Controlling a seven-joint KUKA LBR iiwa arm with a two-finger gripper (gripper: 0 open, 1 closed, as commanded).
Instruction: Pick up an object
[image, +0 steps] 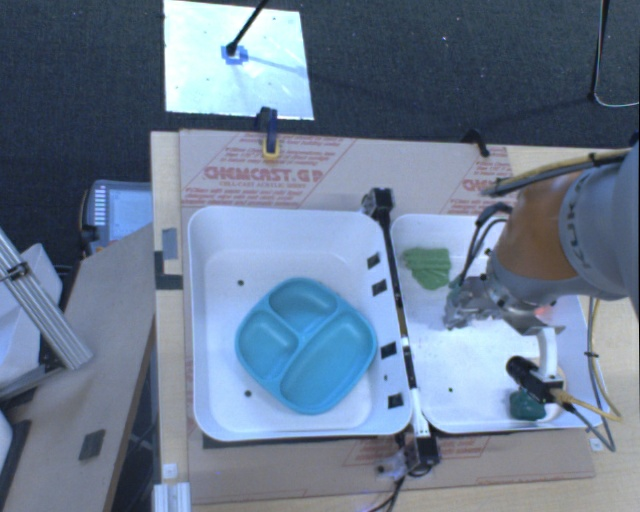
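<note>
Dark carpet runs round the surface (330, 160), which wears a pale printed sheet and carries two shallow white bins side by side. Over in the left bin (215, 290) a blue divided plate (300, 345) lies flat and a little skewed, taking up much of the floor. My arm (560, 240) comes in from the right over the right bin (440, 395), and my jaws hang low above its middle, toward the left half. Whether they stand wide or narrow I cannot tell from this high slant. Closest to me is the small green thing (430, 266) in the far left part of the right bin, near the wall between the bins. It sits just beside my jaws on their far-left side and, as far as I can see, is not touching them. It looks crumpled and leaf-like, so I judge it light and soft, likely to give under a pinch rather than slip. I would take it across its bunched middle, where there is some thickness, not by a thin edge that could fold away. A darker green thing (522, 407) lies in the near right corner of the same bin, too small to read. I reckon the plate is stiff and smooth, with only its rim to pinch
</note>
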